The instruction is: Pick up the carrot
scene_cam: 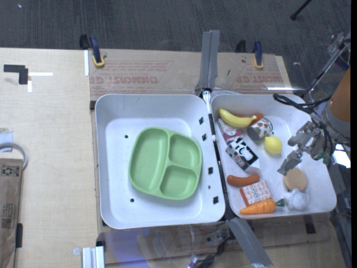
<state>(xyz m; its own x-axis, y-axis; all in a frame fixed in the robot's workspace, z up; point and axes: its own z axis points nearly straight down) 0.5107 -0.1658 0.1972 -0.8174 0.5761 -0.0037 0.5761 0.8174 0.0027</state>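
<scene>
Pale wood and brown cardboard make up the surface (50,149) beneath me, and on it two shallow white bins sit side by side, their inner rims touching; the left bin (111,205) carries a green divided plate (165,163) with three compartments, lying flat near its middle; the right bin (321,205) carries everything else, and my jaws (298,152) hang over its right half, spread open with nothing between the fingers; one finger points toward the upper left, the other angles down toward a round tan piece (295,179) just beneath it, and I cannot tell whether it touches; along the far side of that bin lies a yellow banana (237,118), curved, its tip against a small red, white and dark item (260,128) too blurred for me to name; a black and white packet (241,153) lies tilted just below the banana, near the bins' shared edge; a yellow lemon (273,144) sits to the right of the packet, between it and my jaws; a reddish sausage (243,179) lies lower down, and just beneath it a small red and white checked box (255,193); the carrot (258,207) lies at the bin's near rim, orange, its point toward the left and its green end toward the right, just beside a whitish lump (297,200) in the near right corner, and well apart from my jaws.
</scene>
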